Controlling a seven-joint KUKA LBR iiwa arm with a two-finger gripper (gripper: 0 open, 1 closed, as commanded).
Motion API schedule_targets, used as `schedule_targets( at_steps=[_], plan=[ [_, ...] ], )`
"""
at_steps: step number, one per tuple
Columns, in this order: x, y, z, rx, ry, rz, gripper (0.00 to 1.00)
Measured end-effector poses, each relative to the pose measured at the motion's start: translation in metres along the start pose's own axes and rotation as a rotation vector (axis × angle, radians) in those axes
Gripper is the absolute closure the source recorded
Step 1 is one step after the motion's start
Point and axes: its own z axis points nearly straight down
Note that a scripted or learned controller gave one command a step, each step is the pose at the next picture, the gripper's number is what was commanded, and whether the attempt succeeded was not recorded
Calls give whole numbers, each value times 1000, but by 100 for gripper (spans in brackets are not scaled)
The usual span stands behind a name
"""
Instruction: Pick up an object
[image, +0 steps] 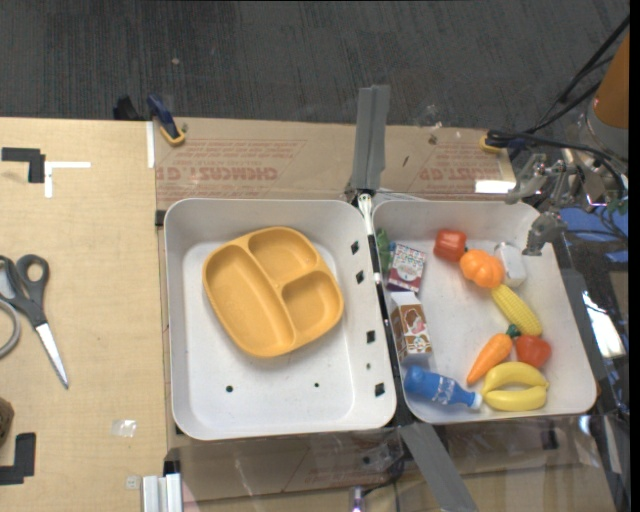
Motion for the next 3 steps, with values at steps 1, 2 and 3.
schedule_targets(
  at_steps=[1, 2, 3],
  plan=[
    [7, -14, 131, 1, -2, -74, 0],
    [15, 7, 133, 0, 0, -62, 0],
    [39, 10, 133, -1, 1, -4, 0]
  ],
)
